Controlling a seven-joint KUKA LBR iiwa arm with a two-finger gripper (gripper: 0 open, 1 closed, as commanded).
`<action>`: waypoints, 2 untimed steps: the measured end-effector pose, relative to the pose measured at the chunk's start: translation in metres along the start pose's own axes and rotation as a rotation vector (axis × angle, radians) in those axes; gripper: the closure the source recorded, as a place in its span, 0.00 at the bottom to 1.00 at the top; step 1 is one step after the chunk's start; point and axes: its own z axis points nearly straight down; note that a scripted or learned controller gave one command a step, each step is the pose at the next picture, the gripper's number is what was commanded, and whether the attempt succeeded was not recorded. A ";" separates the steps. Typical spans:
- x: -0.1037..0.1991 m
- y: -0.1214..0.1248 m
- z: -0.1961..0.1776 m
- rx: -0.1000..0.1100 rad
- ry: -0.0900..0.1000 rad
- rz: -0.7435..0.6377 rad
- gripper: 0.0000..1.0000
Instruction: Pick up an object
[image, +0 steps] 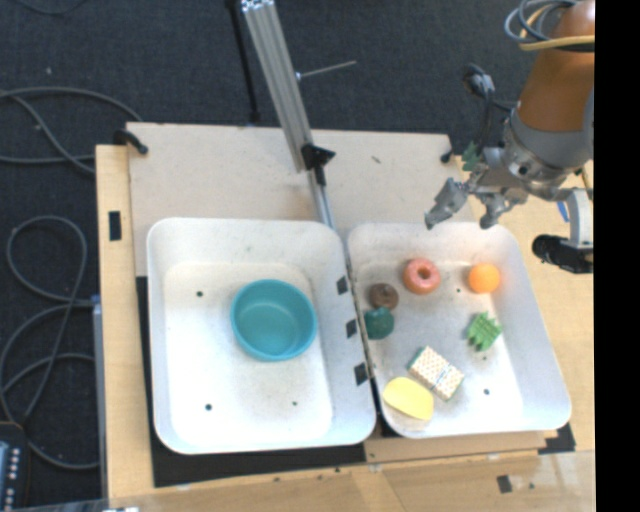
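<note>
The gripper (466, 210) hovers above the far rim of the right bin (540, 400), its two fingers spread apart with nothing between them. The right bin holds seven candidates: a pink ring (422, 276) near the far centre, an orange ball (484, 278) just to its right, a brown round piece (383, 295) touching a dark teal piece (379, 323) against the left wall, a green leafy toy (484, 331), a checkered block (436, 371) and a yellow flat piece (408, 398) touching it at the near edge. The left bin (170, 420) holds a teal bowl (273, 318) alone. Nearest to the gripper are the pink ring and the orange ball. The ring lies flat with its hole facing up, so it has no long axis; it appears light and probably soft, and the likely hold is across its outer width or with one finger through the hole. The ball appears smooth and rigid and may roll out of a closing grip; take it across its centre. The checkered block is the only item with a clear long axis, running diagonally from far left to near right; close across its short sides. The yellow piece lies low and will be hard to get under
</note>
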 end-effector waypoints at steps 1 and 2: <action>0.000 0.000 0.000 0.000 0.000 0.000 0.00; 0.002 0.002 0.062 0.006 -0.003 0.003 0.00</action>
